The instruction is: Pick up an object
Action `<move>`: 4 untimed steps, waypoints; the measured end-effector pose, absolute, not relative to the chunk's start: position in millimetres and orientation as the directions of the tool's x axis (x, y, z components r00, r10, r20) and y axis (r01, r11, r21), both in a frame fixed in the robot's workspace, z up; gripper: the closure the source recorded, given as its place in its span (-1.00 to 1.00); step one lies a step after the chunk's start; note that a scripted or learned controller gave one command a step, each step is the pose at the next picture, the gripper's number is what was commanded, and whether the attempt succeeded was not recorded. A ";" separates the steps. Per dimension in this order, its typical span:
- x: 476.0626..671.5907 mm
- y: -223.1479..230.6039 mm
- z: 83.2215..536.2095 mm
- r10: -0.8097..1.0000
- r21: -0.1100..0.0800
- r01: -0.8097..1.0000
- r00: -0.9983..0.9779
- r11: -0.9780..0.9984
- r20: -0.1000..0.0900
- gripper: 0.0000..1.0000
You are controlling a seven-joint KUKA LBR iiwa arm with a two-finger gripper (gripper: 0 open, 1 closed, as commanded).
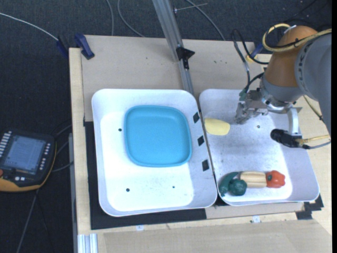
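A: We log the arm reaching in over the right bin, its hand low above the bin floor near the far left corner. How do we rate progress?

B: Early, in our judgement. Nothing is lifted. The pale yellow object lies on the bin floor just beside the hand, toward the divider between the bins. We see no contact between them.

A: And the hand itself?

B: We cannot tell how far it is parted; it is small and dark against the wrist. We see nothing held in it.

A: Other candidates?

B: Along the near edge of the same bin we note a green piece, a tan piece and a red piece, lying in a row and touching. All are well apart from the hand.

A: Left bin?

B: It holds a blue tray, flat on the floor. Not in play, we think.

A: So what is left?

B: The whole of it, as we read things: closing on an object, most likely the yellow one, and raising it off the bin.
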State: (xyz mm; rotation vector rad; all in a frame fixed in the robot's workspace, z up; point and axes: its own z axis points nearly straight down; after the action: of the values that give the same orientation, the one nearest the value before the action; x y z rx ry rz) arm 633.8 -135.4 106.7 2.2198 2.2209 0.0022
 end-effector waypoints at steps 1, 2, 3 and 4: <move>626.1 -134.2 164.0 1.000 0.006 1.000 0.000 0.000 -0.001 1.00; 627.2 -134.2 217.0 1.000 0.005 1.000 0.000 0.000 -0.001 1.00; 625.7 -79.4 210.9 1.000 0.000 1.000 -0.004 0.004 0.001 1.00; 623.3 -18.7 211.0 1.000 0.000 1.000 -0.005 0.005 0.002 1.00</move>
State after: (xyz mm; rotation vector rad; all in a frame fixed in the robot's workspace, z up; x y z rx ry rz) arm 623.3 -18.7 211.0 2.2170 2.2277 0.0019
